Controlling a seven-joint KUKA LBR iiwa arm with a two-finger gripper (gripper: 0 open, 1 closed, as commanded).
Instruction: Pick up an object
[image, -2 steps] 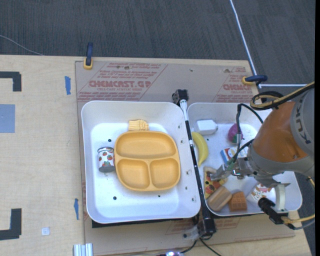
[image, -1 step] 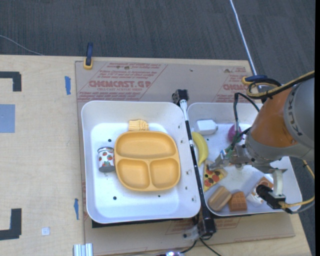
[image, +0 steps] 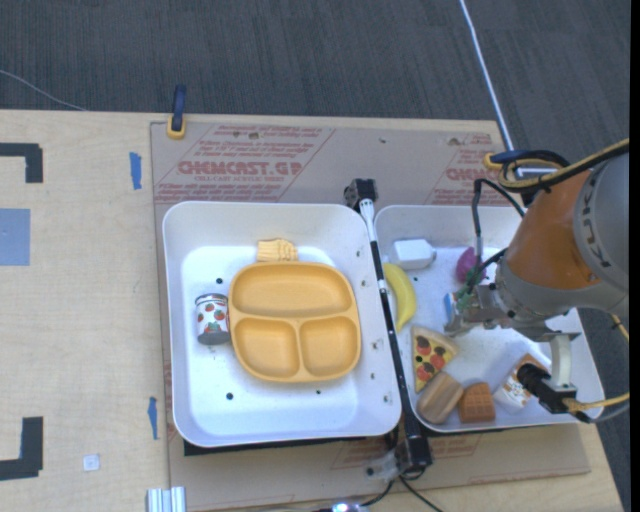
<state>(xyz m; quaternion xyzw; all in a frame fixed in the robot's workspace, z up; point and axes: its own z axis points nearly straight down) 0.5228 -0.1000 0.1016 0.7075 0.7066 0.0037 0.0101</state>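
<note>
My gripper (image: 464, 312) hangs low over the middle of the right bin (image: 590, 370), its grey wrist and orange band reaching in from the right. It sits just above a pizza slice toy (image: 430, 357) and to the right of a yellow banana (image: 402, 295). A purple toy (image: 467, 264) lies close behind the gripper, partly hidden by it. A white block (image: 413, 251) rests at the bin's back left. A tan bread roll (image: 440, 398) and an orange-brown piece (image: 477, 402) lie along the front wall. I see nothing held.
The left bin (image: 180, 330) holds a yellow divided plate (image: 295, 320), a small printed can (image: 212, 318) to its left and a fries toy (image: 277, 250) behind it. A small packaged toy (image: 520, 385) sits under the arm at the right bin's front right.
</note>
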